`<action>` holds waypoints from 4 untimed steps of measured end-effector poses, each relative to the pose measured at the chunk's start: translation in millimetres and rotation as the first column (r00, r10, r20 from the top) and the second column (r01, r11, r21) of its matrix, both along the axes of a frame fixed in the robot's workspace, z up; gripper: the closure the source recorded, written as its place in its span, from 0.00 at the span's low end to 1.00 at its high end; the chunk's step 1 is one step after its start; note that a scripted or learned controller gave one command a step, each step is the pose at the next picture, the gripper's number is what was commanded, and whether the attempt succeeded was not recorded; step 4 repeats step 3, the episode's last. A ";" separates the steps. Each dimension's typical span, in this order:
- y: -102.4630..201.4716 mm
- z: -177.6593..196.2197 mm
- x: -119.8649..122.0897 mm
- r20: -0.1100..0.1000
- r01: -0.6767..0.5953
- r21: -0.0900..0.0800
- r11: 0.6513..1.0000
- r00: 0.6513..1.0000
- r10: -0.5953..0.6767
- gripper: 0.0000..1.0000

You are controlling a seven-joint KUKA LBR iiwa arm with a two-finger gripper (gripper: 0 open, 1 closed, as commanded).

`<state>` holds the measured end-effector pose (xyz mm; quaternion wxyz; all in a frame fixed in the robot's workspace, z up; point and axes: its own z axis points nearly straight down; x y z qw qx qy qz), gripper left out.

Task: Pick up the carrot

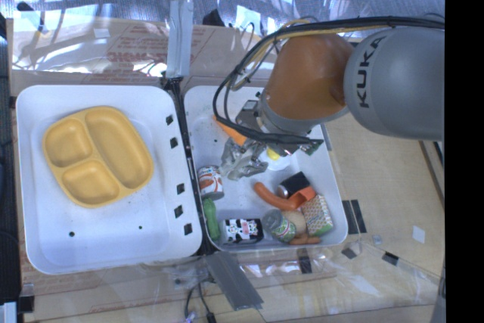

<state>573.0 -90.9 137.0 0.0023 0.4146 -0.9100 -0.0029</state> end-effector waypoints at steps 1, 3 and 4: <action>23.3 56.2 -48.3 0.008 0.248 -0.003 0.969 0.969 -0.248 1.00; 44.6 72.8 -18.4 0.004 0.026 -0.002 1.000 1.000 -0.026 1.00; 44.6 72.8 -18.4 0.004 0.026 -0.002 1.000 1.000 -0.026 1.00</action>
